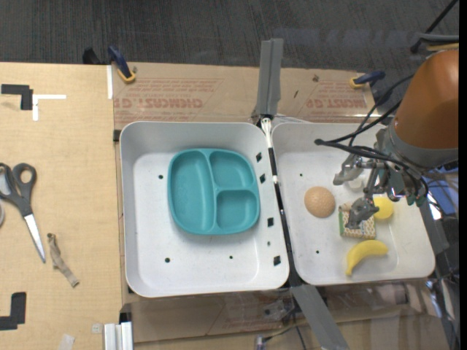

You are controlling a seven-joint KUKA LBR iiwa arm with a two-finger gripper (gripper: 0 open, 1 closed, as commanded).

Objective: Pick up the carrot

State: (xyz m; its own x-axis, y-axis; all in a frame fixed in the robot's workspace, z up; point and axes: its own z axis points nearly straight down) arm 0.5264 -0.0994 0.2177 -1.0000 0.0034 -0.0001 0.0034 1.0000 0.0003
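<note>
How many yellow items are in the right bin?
2. A banana lies near the front edge of the right bin; a smaller yellow item sits behind it, partly covered by the gripper. More could be hidden under the arm.

A teal three-compartment plastic plate lies in the plain white shallow left bin, whose floor carries a few small dark dots. In the matching white right bin sit a tan, egg-shaped object, a bright yellow banana, a small yellow piece and a speckled green-and-cream block (its pattern is too fine to read). The counter is light brown cardboard, with grey-handled scissors. The grey arm's orange band glows.
</note>
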